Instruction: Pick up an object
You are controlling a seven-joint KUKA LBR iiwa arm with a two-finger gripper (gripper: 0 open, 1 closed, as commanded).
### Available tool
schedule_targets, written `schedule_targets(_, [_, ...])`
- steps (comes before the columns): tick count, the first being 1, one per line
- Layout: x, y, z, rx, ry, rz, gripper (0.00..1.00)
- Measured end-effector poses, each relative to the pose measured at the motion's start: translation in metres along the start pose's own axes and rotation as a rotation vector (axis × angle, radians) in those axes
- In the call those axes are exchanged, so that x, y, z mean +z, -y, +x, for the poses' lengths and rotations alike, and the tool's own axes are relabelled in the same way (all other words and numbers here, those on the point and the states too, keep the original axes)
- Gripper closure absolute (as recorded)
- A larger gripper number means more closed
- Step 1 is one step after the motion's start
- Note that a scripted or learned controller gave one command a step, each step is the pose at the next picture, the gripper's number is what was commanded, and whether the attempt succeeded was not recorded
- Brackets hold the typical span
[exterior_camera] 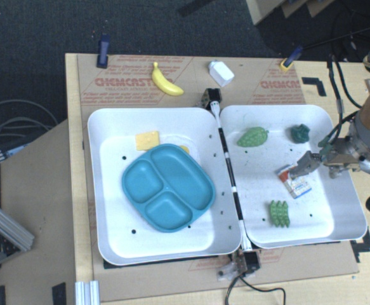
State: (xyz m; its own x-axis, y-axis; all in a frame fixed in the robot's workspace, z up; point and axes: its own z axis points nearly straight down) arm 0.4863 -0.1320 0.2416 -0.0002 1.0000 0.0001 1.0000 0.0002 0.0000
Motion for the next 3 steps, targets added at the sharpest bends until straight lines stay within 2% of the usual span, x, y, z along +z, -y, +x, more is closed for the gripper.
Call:
schedule_targets(1, [0.115, 0.008, 0.022, 0.001, -0.001, 0.003, 0.0])
schedule_targets(2, [0.157, 0.008, 0.035, 0.001, -0.001, 0.001, 0.0])
schedule_targets(3, [0.148, 0.008, 0.035, 0.002, 0.0, 0.0, 1.0])
